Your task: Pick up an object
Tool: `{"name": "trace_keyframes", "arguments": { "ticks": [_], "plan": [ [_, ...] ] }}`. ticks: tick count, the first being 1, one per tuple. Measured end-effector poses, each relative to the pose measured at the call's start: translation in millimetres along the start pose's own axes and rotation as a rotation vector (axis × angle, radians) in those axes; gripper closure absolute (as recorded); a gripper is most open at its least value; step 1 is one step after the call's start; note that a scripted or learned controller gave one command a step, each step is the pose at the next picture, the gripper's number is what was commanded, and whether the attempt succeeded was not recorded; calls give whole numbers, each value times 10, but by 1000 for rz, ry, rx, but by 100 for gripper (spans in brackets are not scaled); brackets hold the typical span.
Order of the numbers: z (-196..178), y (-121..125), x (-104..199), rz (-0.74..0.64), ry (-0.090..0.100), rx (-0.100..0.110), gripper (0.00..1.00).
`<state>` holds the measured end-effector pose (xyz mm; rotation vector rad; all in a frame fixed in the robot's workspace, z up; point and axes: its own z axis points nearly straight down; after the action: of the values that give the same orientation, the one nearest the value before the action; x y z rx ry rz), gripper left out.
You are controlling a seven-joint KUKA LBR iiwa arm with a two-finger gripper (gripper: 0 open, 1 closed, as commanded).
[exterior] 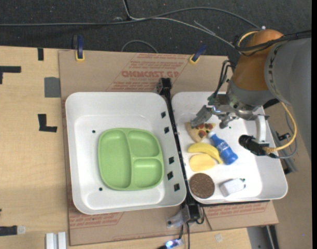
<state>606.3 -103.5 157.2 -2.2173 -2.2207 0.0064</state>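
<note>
The pizza slice lies in the right bin, near that bin's left wall and toward its far half, and your gripper hangs right over it. You can see two grey fingers spread apart, one reaching down-left toward the slice's far edge and the other toward the right, above the blue bottle. Nothing sits between them; the jaws stand fairly wide and hold no object. Whether the left fingertip actually touches the slice you cannot tell from this angle, since the tip overlaps the slice's dark toppings.

Just nearer to you than the slice, the blue bottle lies tilted, its white cap toward the slice. A banana lies touching the bottle's left side, and a pale yellow lemon-like piece sits just beside the banana on its near side. A round brown cookie rests at the bin's near-left corner, and a small grey-white object, too blurred to name, lies near the near edge.

The arm's orange band and grey body cover the bin's far-right corner. In the left bin a green divided plate lies flat near the middle.
</note>
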Motion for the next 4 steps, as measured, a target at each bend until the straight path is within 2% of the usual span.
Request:
{"name": "trace_keyframes", "arguments": {
  "ticks": [1,2,3,4],
  "plan": [
    [632,-24,-53,1,0,2,0],
    [493,-10,-42,-1,0,-2,100],
    [-90,-87,-11,0,0,-9,100],
    [-671,11,11,0,-1,-11,100]
  ]
}}
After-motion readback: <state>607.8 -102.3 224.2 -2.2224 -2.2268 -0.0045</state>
